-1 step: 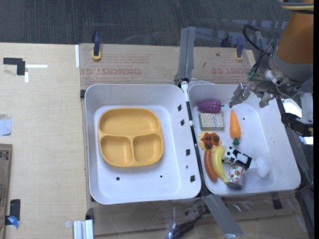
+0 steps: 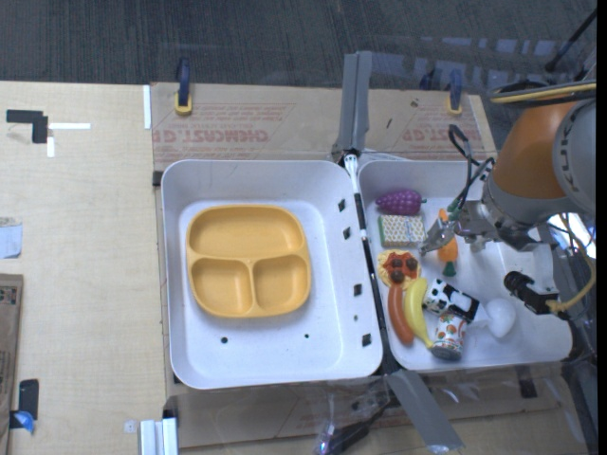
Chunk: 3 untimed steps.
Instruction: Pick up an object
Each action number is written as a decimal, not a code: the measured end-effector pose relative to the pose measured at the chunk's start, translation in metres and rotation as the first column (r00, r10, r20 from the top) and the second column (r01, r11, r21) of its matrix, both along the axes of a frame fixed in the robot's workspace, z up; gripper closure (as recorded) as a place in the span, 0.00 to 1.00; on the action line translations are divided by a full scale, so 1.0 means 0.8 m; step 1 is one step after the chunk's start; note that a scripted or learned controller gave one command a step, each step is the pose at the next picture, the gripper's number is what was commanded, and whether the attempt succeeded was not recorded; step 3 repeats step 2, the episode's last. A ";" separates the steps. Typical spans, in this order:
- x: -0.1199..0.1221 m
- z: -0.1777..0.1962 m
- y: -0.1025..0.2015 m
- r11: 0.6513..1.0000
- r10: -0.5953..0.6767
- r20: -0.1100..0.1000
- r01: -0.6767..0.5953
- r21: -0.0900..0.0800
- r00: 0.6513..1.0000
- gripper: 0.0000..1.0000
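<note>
The right bin holds several toys. Among them are purple grapes, a square waffle, a red and orange piece, a sausage, a banana, a black-and-white cow, a small printed can and a white egg. An orange carrot with a green top stands in the middle of that bin. My gripper is low in the bin, right at the carrot's upper left side and just right of the waffle. The wrist hides how it meets the carrot.
The left bin bears a yellow divided plate. A raised divider separates the two bins. The arm's grey and orange body hangs over the right bin's far right part. Cables trail near the egg.
</note>
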State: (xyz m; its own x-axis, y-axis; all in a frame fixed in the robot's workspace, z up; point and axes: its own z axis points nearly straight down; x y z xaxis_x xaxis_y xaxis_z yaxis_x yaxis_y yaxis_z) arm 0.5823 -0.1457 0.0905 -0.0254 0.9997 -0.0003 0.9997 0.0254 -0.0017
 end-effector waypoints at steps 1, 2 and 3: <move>0.000 0.009 -0.002 1.000 -0.007 -0.002 0.007 0.000 1.000 1.00; -0.055 0.242 0.028 0.998 -0.069 -0.001 0.069 -0.001 0.998 1.00; -0.055 0.242 0.028 0.998 -0.069 -0.001 0.069 -0.001 0.998 1.00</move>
